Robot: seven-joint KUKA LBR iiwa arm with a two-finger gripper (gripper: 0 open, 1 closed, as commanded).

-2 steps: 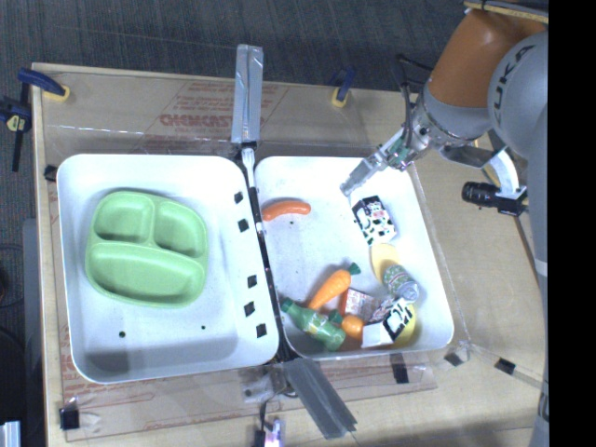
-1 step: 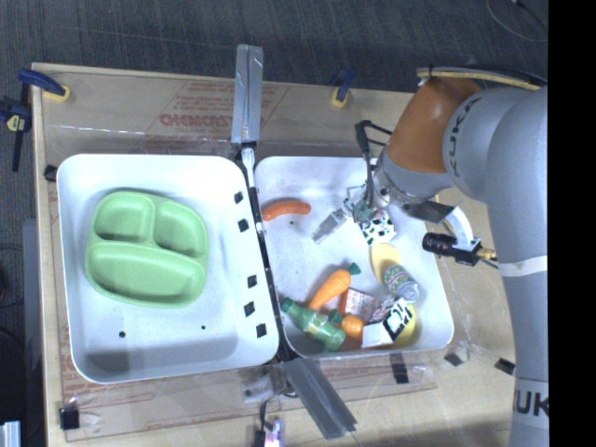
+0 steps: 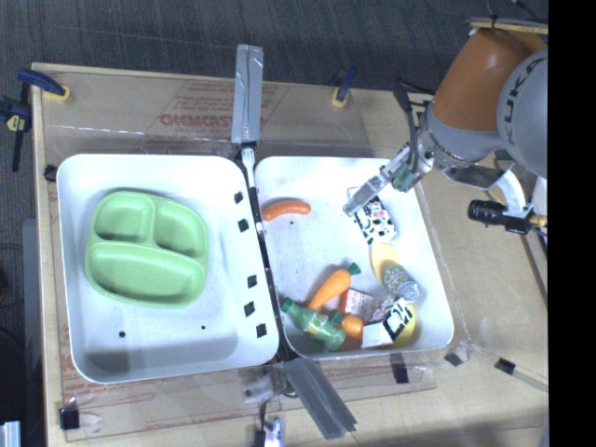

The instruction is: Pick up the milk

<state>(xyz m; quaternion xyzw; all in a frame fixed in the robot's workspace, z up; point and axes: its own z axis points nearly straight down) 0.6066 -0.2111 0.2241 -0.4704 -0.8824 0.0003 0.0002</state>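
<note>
Where the worktop [image 3: 484,277] shows past the bins, it is pale wood, with a printed cardboard sheet under the bins and blue clamps [image 3: 42,87] at its far-left corner; beyond its far edge lies dark carpet [image 3: 140,17]. Two shallow white bins sit side by side. The left bin [image 3: 140,338] carries a green divided tray [image 3: 147,247] in its far-left part. The right bin [image 3: 307,250] holds a sausage [image 3: 285,209] near its left wall, an orange carrot [image 3: 331,288] near the middle, a green bottle [image 3: 312,321] lying at the near edge, and a cluster of small packets and a yellow item [image 3: 396,315] in the near-right corner.

The grey arm with its orange band [image 3: 475,77] reaches in from the right, and the jaws [image 3: 366,196] hang over the far-right part of the right bin. The milk [image 3: 376,222], a small white carton with black cow patches, lies tilted just beneath and toward the near side of the jaws, its upper corner touching or nearly touching their tips. Whether the jaws are apart or closed cannot be told from this slant, and the carton cannot be seen between them.
</note>
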